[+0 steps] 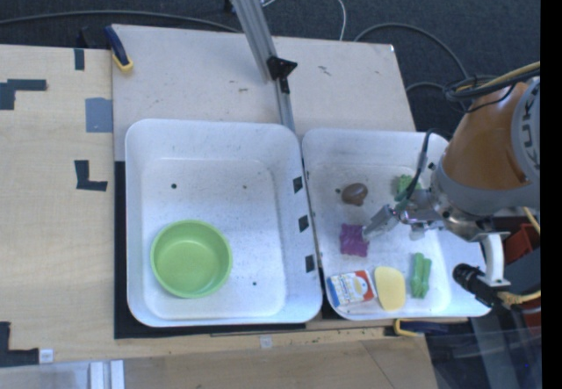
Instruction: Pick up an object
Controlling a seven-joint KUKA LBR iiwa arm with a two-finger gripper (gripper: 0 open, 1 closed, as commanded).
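In the right bin point(369, 143) lie several small objects. There is a brown lump point(354, 194), a purple block point(354, 241), a light green piece point(403, 185), a dark green piece point(421, 276), a yellow oval piece point(390, 287) and a white packet with red and blue print point(350, 288). My gripper point(379, 223) reaches in from the right over the bin's middle. Its tip points down-left and ends just right of the purple block. Nothing shows in its grasp. The arm hides part of the light green piece.
The left bin point(211, 137) holds a green bowl point(190, 258) at its front left. A grey metal pole point(255, 18) slants down from the top to the seam between the bins. Cables run behind the right bin.
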